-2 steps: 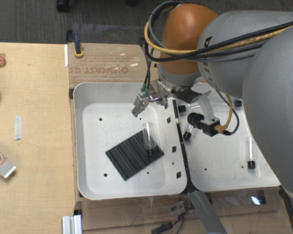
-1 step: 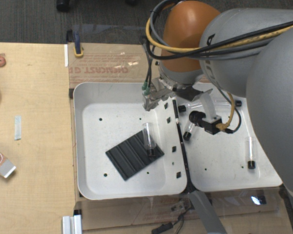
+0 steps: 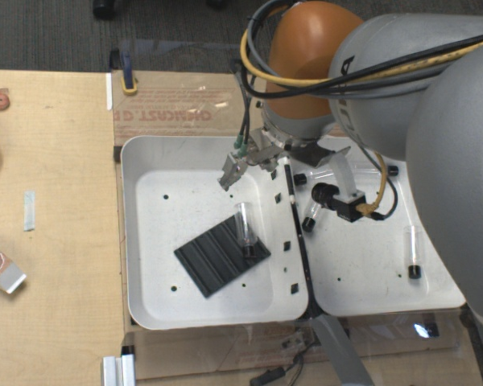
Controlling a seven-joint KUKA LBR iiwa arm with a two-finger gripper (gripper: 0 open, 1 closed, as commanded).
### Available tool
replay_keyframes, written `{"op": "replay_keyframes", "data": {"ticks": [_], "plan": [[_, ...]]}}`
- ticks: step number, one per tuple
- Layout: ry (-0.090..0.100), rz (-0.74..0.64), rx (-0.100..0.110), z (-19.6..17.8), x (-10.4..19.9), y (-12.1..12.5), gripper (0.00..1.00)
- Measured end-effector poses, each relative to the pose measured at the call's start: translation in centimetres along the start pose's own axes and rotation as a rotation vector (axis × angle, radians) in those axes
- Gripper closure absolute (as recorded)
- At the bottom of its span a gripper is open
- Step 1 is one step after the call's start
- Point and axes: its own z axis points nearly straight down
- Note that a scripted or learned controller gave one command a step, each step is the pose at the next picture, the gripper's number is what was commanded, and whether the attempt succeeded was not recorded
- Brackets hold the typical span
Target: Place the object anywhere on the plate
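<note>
Two white bins sit side by side on the desk. Left bin [image 3: 145, 215] holds a black ribbed plate [image 3: 213, 256] near its centre; a clear tube [image 3: 245, 227] rests on the plate's right corner. Pincer [image 3: 240, 166] hovers above the bin's far right corner; whether it is wide or narrow cannot be told. Right bin [image 3: 370, 280] holds a second tube [image 3: 413, 252].

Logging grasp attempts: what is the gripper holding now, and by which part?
Nothing. The gripper hangs above the left bin; the clear tube lies on the dark plate.
</note>
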Motion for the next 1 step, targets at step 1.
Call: {"op": "replay_keyframes", "data": {"ticks": [1], "plan": [[-0.002,-0.001,0.001,-0.8,-0.09,0.0,1.0]]}}
